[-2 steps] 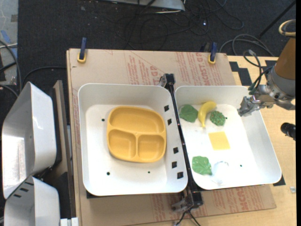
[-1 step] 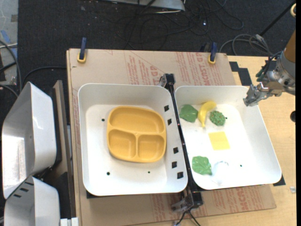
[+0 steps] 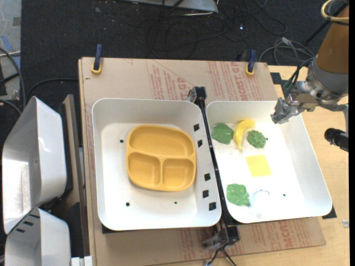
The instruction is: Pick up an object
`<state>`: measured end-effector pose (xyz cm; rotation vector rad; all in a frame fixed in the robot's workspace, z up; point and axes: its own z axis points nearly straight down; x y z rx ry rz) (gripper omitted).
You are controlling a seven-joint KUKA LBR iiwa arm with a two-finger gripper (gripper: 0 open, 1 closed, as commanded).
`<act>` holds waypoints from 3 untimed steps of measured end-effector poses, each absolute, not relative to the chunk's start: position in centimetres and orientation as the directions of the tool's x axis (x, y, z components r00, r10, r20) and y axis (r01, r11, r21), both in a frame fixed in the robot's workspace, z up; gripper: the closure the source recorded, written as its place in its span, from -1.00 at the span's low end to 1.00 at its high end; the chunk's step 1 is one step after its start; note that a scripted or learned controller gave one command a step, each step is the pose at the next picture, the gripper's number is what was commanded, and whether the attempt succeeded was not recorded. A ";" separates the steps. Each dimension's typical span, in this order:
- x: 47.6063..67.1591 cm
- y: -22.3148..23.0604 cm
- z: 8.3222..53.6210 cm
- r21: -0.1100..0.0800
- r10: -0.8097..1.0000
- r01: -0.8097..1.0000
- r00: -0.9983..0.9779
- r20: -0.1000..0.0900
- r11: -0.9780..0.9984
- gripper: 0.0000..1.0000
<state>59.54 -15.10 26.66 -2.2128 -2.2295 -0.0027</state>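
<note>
Two shallow white plastic bins are seen side by side on the tan cardboard-covered counter [image 3: 166, 73]. The left bin [image 3: 105, 148] is occupied by a yellow plastic divided tray [image 3: 161, 157] with three compartments, lying near its middle.

In the right bin [image 3: 305, 170], several small things are scattered. A yellow plastic banana [image 3: 242, 132] is seen in the upper part, with a flat green leaf-shaped piece [image 3: 222, 133] just beside it on the left and a bumpy green broccoli-like piece [image 3: 256, 139] touching it on the right. A flat yellow square piece [image 3: 258, 165] lies below them, near the bin's middle. A second flat green piece [image 3: 238, 194] lies toward the lower left corner, with a small clear or white object [image 3: 260, 193] just beside it, too faint to be identified.

The grey metal gripper [image 3: 282, 115] is held at the right bin's upper right rim, well apart from the things. Nothing is seen between the fingers; whether they are spread or pressed together cannot be told.
</note>
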 end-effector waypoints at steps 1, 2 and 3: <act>60.4 -10.3 27.0 0.001 1.000 1.000 -0.009 0.001 0.009 1.00; 61.6 -4.3 25.5 -0.001 1.000 1.000 -0.009 0.002 0.009 1.00; 62.1 0.3 25.6 0.001 1.000 1.000 -0.008 0.002 0.008 1.00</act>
